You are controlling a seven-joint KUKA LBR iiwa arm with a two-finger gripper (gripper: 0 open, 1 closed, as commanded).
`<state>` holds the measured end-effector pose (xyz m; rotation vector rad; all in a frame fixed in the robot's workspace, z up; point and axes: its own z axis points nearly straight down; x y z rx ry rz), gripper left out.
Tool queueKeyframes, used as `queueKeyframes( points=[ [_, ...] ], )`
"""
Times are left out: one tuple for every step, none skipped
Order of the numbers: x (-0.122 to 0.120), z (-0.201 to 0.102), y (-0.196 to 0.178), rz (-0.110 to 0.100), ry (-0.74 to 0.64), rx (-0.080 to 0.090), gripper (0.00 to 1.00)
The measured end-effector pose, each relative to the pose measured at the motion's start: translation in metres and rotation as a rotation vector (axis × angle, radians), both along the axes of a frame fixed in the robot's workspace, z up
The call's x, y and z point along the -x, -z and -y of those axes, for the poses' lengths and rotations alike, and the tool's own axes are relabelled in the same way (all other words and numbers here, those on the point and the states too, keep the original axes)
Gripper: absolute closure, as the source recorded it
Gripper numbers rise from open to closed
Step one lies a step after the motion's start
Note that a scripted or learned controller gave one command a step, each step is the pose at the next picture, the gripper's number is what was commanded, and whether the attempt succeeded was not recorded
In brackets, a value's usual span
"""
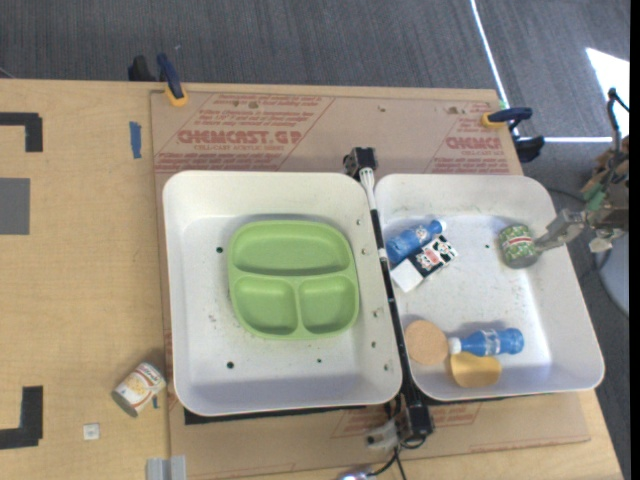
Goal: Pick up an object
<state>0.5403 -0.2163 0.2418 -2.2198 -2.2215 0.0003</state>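
In the right bin (pixel 560 368) a small green and white round object (pixel 516 245) lies near the far right wall. My gripper (pixel 552 232) reaches in over the bin's right rim, its tip right beside that round object, touching or nearly so. A blue bottle with a white label (pixel 418 246) lies at the bin's far left. Along the near side, another blue bottle (pixel 490 343) lies next to a tan disc (pixel 426 342) and a yellow piece (pixel 474 370).
The left bin (pixel 190 268) holds a green divided plate (pixel 294 276). A small carton (pixel 138 387) lies on the bench by that bin's near left corner. Clamps (pixel 172 80) hold the board's far corners. The arm's body (pixel 605 193) stands at the right edge.
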Motion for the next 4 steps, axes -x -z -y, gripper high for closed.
queueKeyframes(
  points=[
    [-0.050, -0.012, 0.115, -0.002, 0.038, -0.001, 0.00],
    [-0.051, -0.012, 0.104, 0.003, 0.036, 0.001, 1.00],
    [-0.051, -0.012, 0.104, 0.003, 0.036, 0.001, 0.00],
    [-0.052, -0.012, 0.093, 0.006, 0.035, 0.002, 1.00]
  ],
)
